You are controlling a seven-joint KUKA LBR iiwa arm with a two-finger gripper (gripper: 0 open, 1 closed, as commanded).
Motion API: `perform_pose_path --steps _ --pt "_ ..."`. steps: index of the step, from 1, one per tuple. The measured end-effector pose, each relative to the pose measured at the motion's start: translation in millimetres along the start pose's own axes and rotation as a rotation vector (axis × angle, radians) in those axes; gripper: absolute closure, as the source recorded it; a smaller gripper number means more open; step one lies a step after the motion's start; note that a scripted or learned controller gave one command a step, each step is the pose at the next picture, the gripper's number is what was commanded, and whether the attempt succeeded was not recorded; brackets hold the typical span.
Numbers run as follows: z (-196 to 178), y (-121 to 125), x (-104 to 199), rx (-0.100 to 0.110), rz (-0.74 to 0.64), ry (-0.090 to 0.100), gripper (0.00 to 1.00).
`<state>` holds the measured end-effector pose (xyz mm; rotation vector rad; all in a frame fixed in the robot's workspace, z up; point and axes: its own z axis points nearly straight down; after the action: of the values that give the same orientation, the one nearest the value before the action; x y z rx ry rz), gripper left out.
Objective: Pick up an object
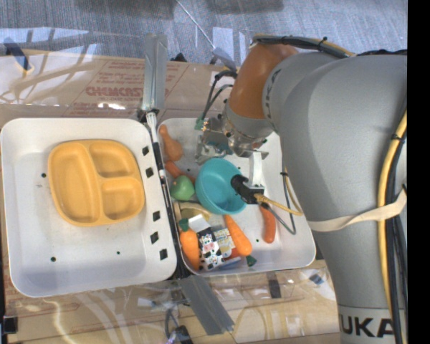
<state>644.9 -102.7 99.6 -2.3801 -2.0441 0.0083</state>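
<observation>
From my remote station I see the grey arm (344, 156) reaching in from 3 o'clock, its orange band (254, 77) above the right bin (294, 246). The gripper (218, 142) hangs over the upper part of this bin, at about 12 o'clock from the teal cup (218, 186). If it is open or closed, I cannot tell; the wrist hides it.

The teal cup lies on its side in the middle of the right bin. A green fruit (183, 188) touches it at 9 o'clock. At 6 o'clock from the cup are a carrot (238, 236) and a small carton with a cow pattern (215, 248). One more carrot (268, 223) lies at 4 o'clock.

The left bin (29, 264) holds a yellow divided plate (95, 181).
</observation>
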Motion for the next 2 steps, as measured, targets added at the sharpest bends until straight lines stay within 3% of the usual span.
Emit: perform_pose_path --steps 1,2 --pt "-94 4 54 -0.009 -0.355 0.0 1.0" --pt "-91 -8 123 -0.005 -0.092 0.001 1.0"
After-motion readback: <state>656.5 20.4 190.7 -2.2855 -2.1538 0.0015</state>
